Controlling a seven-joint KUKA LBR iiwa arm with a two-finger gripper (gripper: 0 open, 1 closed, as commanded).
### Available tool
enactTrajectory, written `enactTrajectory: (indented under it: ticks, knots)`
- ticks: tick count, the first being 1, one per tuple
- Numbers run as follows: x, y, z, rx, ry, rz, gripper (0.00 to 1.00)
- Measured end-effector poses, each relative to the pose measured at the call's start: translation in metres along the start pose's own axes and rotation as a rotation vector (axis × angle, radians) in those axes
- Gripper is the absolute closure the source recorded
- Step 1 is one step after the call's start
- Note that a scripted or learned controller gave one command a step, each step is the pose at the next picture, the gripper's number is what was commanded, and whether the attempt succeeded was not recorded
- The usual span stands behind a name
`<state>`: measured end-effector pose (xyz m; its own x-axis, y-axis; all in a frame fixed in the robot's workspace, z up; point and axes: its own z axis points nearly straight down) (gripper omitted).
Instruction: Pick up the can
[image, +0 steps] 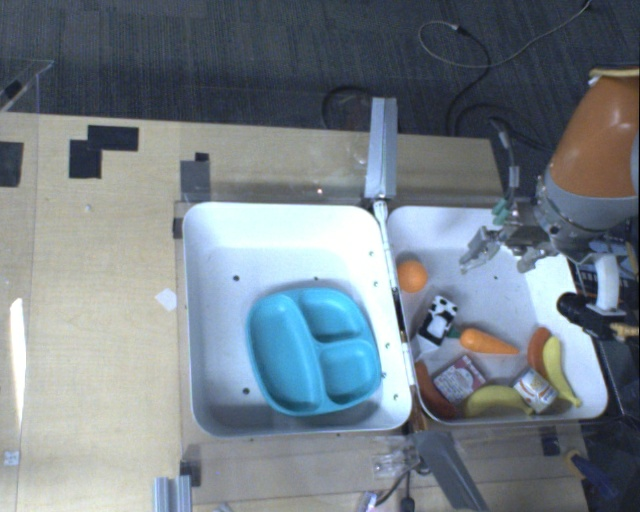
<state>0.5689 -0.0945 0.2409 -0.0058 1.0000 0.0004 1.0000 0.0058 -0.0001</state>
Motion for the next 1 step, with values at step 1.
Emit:
enactTrajectory:
  ticks: [1]
  knots:
    - [-0.0630, -0.0034, 0.0168, -0.001, -0.001, 0.019, 0.00]
